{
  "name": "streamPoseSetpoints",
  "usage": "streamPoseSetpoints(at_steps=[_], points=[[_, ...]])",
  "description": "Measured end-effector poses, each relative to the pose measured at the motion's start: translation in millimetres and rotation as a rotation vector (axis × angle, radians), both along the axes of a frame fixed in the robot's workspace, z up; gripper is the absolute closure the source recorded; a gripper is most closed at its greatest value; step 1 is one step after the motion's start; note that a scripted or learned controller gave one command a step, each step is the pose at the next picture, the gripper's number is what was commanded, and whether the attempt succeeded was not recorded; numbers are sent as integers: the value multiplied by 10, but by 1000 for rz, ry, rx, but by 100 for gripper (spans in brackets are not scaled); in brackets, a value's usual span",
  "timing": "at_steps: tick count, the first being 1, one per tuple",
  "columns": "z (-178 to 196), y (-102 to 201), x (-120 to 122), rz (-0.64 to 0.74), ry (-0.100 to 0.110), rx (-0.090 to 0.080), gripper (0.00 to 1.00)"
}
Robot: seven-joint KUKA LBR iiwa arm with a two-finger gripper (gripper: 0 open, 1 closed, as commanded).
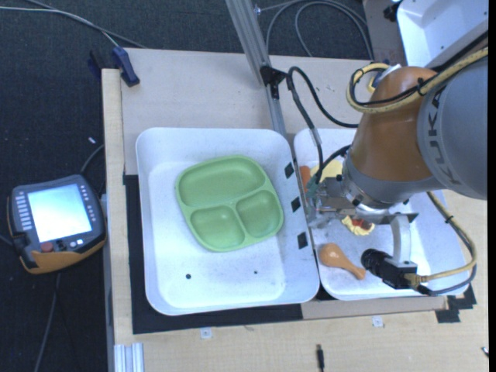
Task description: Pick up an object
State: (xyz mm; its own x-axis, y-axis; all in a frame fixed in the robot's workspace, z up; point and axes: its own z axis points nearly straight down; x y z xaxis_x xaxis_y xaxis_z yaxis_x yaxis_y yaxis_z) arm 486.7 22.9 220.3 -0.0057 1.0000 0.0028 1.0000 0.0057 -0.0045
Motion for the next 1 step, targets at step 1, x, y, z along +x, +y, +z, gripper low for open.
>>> streamPoseSetpoints(at_steps=[1], points=[[-83, 556, -13, 1, 0, 0, 100]])
